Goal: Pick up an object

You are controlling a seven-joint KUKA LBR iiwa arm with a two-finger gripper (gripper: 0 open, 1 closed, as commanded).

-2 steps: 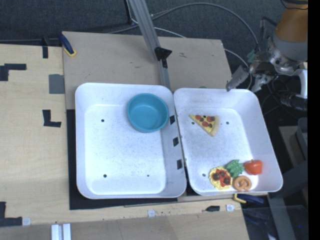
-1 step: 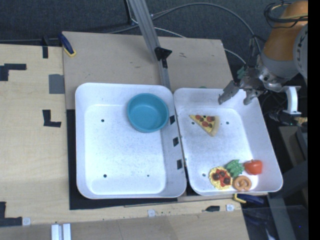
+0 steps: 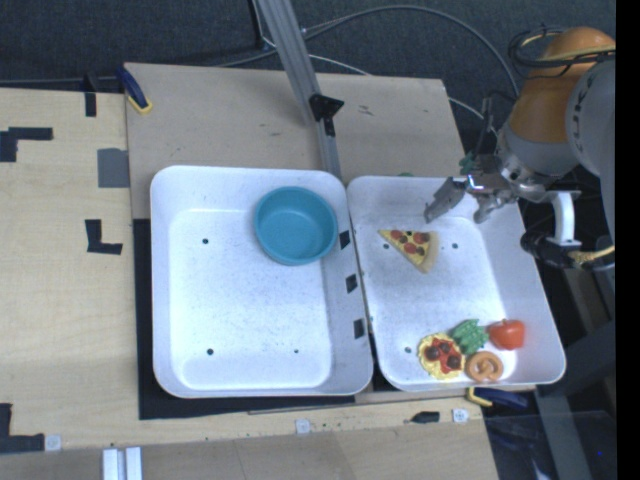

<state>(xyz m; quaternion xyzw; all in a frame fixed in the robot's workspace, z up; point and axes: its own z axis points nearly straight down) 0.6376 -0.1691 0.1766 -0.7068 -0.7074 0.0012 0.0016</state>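
- No brand, label or readable writing shows anywhere on the bins, the toys or the arm; any marks are too small to make out
- The bench (image 3: 60,298) is pale wood-coloured board with short strips of black tape stuck on its left part, and a dark carpet-like floor lies beyond its far edge
- A grey metal pole (image 3: 290,48) slants down from the top and ends between the two bins, with thin cables looping across the floor behind it
- The left bin (image 3: 190,358) is shallow, white and speckled, and it holds a blue bowl (image 3: 295,225) sitting upright in its far right corner
- The right bin (image 3: 510,298) holds a toy pizza slice (image 3: 411,246) lying flat in its far half (this is the nearest thing to the fingers)
- In the near right corner of that bin sits a tight cluster: a small round pizza (image 3: 440,355), a green leafy piece (image 3: 467,334), a red tomato-like piece (image 3: 507,334) and an orange ring (image 3: 485,367), all touching or just beside one another
- The gripper (image 3: 463,201) hangs over the far edge of the right bin, its two fingers apart with nothing between them, just beyond the pizza slice and not touching it
- An orange band (image 3: 545,108) wraps the grey arm above the wrist at the right
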